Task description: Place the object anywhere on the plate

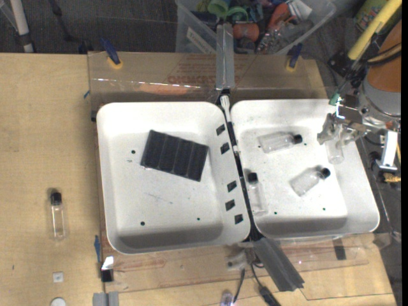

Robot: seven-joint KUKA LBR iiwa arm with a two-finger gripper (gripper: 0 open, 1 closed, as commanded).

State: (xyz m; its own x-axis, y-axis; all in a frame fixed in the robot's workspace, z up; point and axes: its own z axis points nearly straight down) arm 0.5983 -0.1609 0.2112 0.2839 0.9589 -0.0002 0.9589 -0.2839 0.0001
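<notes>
gripper (336,134): over right bin's (357,218) far right rim, seems to pinch a clear vial (335,146), grip hard to confirm | plate (174,155): dark, in left bin (115,234), well left of gripper | advice: lift clear of divider (231,164), carry left, lower gently, release flat

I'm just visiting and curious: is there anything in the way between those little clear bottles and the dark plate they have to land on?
Yes. The clear bottles lie in the right bin, the dark plate in the left bin. The raised divider where both rims meet runs between them. The hand hovers at the right bin's far edge.
</notes>
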